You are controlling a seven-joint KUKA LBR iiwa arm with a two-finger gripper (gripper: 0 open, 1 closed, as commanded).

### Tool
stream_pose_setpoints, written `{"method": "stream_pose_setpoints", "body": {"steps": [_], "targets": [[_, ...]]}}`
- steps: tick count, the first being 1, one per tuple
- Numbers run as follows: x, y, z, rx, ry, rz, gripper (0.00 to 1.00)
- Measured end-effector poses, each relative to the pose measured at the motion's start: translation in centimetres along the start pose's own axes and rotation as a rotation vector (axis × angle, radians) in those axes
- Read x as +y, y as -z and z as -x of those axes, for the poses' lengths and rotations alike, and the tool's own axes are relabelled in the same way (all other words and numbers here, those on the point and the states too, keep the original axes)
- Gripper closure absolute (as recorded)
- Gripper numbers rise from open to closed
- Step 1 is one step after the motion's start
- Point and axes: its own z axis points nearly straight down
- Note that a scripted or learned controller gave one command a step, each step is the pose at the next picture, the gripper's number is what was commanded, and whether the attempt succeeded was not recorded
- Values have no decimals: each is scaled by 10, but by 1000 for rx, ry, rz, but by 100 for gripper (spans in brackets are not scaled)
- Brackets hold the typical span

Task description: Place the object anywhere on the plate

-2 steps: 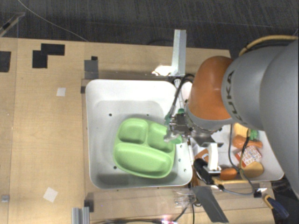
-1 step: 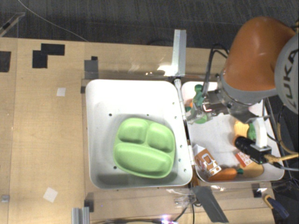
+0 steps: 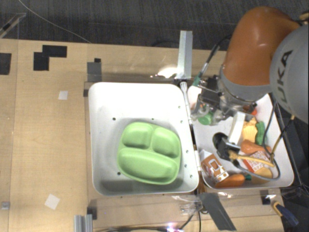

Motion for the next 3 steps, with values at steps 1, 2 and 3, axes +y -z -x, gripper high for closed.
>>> {"method": "stream_pose_setpoints", "body": {"steps": [1, 2, 3], "targets": [[-30, -91, -30, -5, -102, -7, 100], [27, -167, -77, -6, -48, -8, 100], [28, -164, -78, -2, -49, -3, 0]]}}
